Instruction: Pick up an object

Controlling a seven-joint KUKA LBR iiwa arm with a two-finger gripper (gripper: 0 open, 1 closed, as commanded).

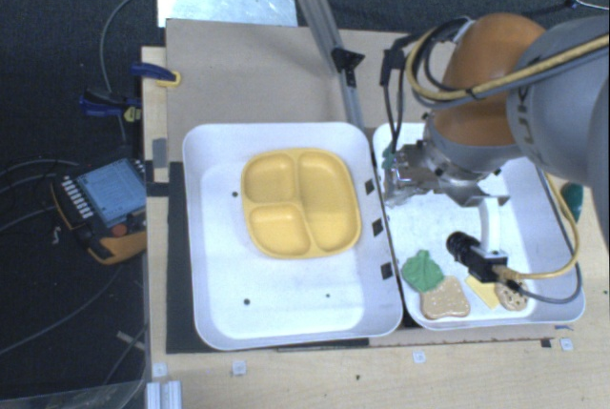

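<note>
My gripper [404, 176] hangs over the upper left part of the right bin [548, 207], close to the wall between the two bins. The grey wrist and orange band hide the bin's far half. At the near end of this bin lie a green leaf-shaped piece [422, 270], a tan toast-like slice [445, 302], a small yellow wedge [481, 292] and a brown cookie [513, 298]. All of them lie well below the gripper and apart from it. I see nothing between the gripper and the bin floor.
The left bin [210, 235] holds a yellow three-part plate [300, 203]. A teal thing [572, 201] peeks out at the right bin's right rim. A slanted metal pole [319, 11] crosses the cardboard behind the bins. Cables and a blue device [105, 193] lie left of the bench.
</note>
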